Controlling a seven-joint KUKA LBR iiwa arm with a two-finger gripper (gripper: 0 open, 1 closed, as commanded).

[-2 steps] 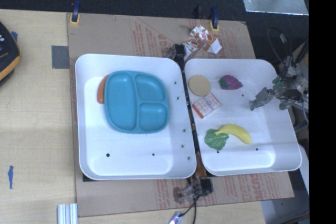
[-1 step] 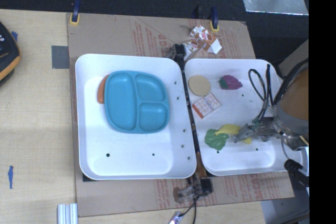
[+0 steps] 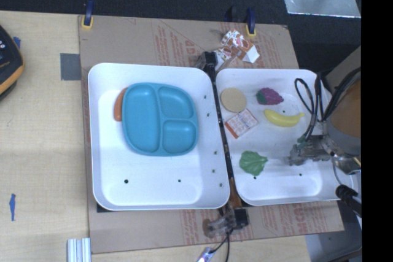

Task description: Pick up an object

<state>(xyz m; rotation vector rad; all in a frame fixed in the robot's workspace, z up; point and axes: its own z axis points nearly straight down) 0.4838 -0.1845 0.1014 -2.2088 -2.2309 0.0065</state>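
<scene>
The right bin (image 3: 276,194) holds a yellow banana (image 3: 283,118), a purple grape bunch (image 3: 269,96), a tan round cookie (image 3: 233,99), a small red-and-white card (image 3: 241,123) and a green leaf piece (image 3: 252,162). My gripper (image 3: 301,154) sits low over the right side of this bin, right of the green leaf and below the banana. Nothing shows between its fingers. The grey arm comes in from the right edge, with black cables looping above the wrist.
The left bin (image 3: 104,181) carries a blue divided plate (image 3: 161,118) with an orange item (image 3: 117,106) tucked under its left edge. A crumpled wrapper (image 3: 236,46) lies behind the bins. Clamps hold the cardboard base at the back.
</scene>
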